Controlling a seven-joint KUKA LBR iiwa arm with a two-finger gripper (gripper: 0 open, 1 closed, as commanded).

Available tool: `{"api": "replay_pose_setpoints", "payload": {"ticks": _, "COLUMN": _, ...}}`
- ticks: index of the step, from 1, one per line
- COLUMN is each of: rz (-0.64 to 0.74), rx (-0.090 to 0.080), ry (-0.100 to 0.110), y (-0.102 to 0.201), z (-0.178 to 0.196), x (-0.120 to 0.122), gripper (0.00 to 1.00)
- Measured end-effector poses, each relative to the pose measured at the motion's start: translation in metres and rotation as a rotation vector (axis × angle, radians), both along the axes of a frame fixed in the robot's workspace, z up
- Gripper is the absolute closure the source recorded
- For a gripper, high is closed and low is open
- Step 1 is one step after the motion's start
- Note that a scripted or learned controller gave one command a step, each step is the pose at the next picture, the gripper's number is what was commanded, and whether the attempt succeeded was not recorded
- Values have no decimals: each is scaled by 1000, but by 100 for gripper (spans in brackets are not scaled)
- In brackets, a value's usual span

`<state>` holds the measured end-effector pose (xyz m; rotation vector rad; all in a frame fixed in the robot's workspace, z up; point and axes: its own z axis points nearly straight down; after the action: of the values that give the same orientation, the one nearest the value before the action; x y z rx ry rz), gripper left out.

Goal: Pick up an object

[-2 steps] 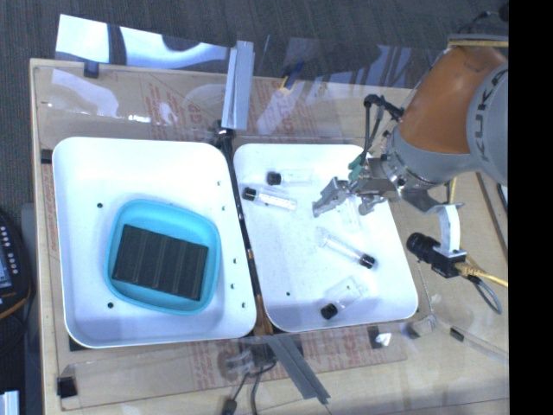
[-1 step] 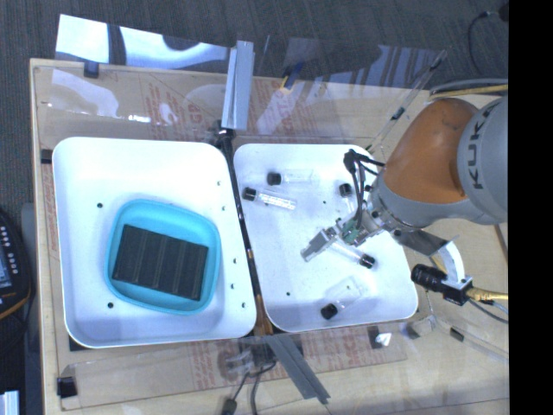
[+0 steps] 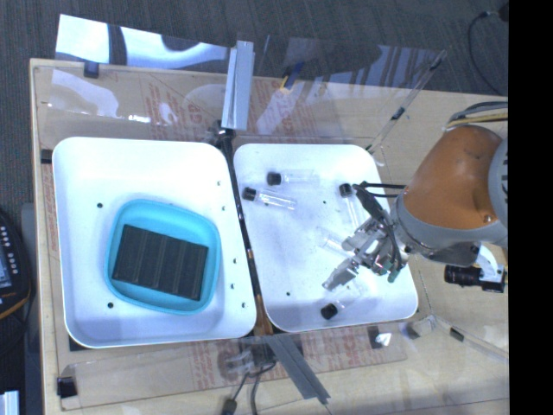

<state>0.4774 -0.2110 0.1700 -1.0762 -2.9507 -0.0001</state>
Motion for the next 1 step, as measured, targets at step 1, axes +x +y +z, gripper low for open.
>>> {"api": "replay_pose_setpoints", "payload": {"ticks": 1, "rz": -401, "rx": 0, "ry": 4, "y": 81, "z": -7, "x": -1, "gripper": 0}}
